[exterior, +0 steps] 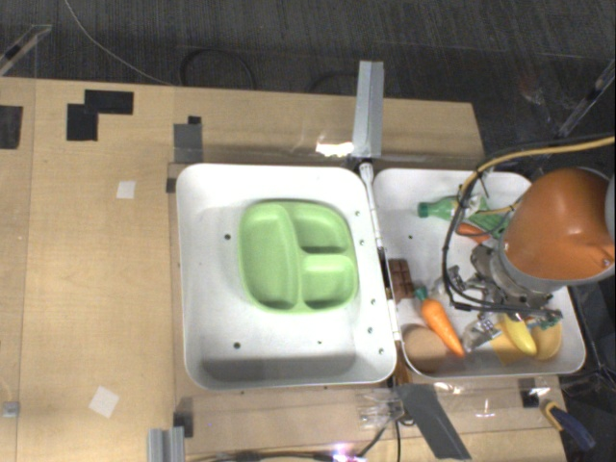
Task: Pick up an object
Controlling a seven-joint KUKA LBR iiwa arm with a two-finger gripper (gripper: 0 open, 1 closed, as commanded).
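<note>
The jaws hang low in the right bin; whether they are open, I cannot tell. The carrot lies just to their left, its long axis slanting from upper left to lower right, beside a banana.

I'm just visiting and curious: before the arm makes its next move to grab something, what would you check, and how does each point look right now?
1. Objects within reach: ok. A carrot, a yellow banana and a brown potato-like piece lie in the right bin.
2. Gripper above the objects: ok, it sits low between carrot and banana.
3. Something already held: cannot tell.
4. Target stands alone: not ok, the items crowd together.
5. Left bin has room: ok, beside its green divided tray.
</note>
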